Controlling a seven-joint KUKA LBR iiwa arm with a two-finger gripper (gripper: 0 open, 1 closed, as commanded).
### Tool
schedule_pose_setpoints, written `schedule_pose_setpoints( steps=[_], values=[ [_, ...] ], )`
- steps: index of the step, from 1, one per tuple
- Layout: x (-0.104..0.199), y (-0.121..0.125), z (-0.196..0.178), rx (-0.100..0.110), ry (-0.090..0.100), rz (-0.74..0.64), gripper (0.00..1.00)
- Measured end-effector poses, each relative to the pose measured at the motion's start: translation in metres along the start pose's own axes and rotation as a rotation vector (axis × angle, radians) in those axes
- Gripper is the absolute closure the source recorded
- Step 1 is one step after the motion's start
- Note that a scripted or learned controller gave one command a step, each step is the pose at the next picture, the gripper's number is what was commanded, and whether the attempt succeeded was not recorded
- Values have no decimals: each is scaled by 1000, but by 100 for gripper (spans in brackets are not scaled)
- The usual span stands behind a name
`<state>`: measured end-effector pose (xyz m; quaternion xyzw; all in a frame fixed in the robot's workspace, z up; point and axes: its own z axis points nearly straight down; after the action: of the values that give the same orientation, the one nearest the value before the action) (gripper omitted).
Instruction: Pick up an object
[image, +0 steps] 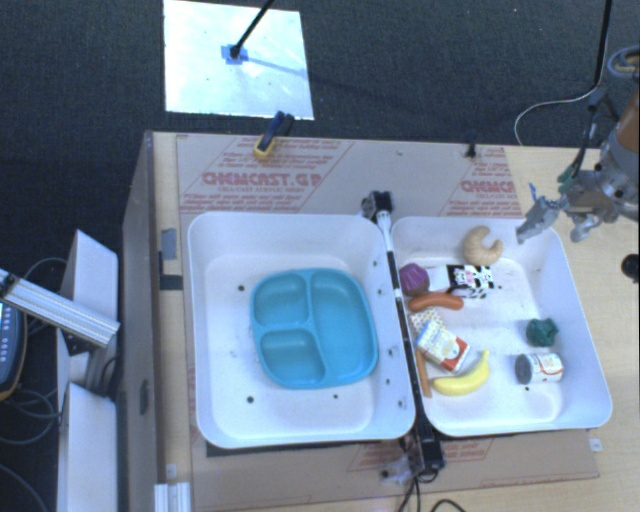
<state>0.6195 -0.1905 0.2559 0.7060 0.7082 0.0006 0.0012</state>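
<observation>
The arm (622, 130) is grey metal, with a pale, slightly orange-tinted part near the top right. Thin dark cables loop beside it. Its hand (560, 215) is a cluster of grey, angular metal pieces with small teal-green spots; one pale finger (533, 221) is flat and narrow.

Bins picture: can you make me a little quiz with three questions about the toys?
1. True or false: the blue tray lies in the left bin.
2. Which toy lies closest to the right bin's front edge? A) croissant B) banana C) green toy
3. Fill in: the gripper hovers above the right bin's far ____ corner.

Key: 1 true; 2 B; 3 right.
</observation>
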Motion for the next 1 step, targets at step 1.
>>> schedule_pose_setpoints(
  steps=[1],
  values=[
    [51, -27, 104, 3, 1, -1, 0]
  ],
)
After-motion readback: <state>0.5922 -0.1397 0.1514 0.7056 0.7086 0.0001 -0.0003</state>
